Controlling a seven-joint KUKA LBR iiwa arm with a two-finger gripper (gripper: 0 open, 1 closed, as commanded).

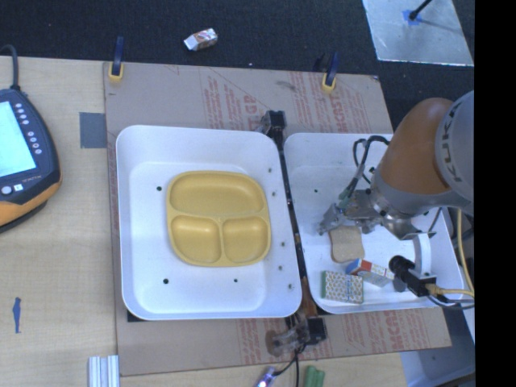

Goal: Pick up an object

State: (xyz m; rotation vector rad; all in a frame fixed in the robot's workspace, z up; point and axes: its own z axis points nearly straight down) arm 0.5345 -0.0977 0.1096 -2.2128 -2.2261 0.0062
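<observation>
Red printed lettering ran across the brown cardboard sheet under the two bins, upside down and too faint to make out a single word. The handheld pendant at the left edge showed a lit screen, its contents too small to read. Nothing else carried legible writing.

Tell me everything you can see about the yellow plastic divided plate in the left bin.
The yellow plastic divided plate lies flat, right way up, near the middle of the left white bin. It is a rounded rectangle with a raised rim and three compartments: one wide across the far side, two smaller ones nearer the camera. It looks smooth and matte, and it holds nothing. Only the bin floor touches it.
</observation>
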